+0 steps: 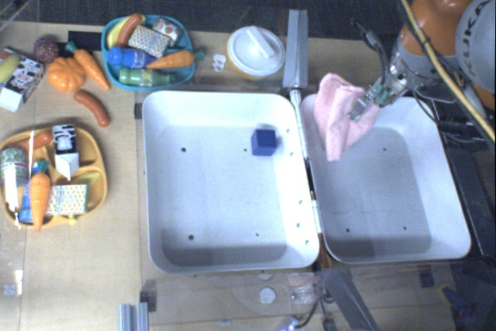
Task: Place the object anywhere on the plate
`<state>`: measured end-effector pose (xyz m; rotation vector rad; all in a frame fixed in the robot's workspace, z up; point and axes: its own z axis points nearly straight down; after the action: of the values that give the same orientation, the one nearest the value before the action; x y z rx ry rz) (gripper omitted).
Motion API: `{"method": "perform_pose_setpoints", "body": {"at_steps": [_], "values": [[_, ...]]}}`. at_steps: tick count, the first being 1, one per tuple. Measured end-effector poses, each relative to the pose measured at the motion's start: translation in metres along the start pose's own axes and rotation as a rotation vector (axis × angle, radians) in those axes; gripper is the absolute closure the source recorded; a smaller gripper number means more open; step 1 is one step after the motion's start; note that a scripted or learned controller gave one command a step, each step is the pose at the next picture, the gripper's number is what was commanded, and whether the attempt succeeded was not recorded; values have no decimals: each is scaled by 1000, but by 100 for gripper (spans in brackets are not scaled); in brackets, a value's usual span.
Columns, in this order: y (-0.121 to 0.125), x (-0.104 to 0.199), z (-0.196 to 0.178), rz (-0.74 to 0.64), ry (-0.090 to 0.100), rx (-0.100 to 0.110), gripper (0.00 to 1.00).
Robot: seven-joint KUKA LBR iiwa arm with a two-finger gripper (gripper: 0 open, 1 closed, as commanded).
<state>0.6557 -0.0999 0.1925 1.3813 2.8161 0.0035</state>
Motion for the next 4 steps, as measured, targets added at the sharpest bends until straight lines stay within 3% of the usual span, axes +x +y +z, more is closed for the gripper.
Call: {"method": "perform_pose_setpoints", "body": {"at_steps": [1, 3, 4], "values": [[3, 0, -33, -6, -1, 0, 100], [55, 102, -23, -810, 0, -2, 100], [77, 157, -32, -914, 1, -3, 100]]}}
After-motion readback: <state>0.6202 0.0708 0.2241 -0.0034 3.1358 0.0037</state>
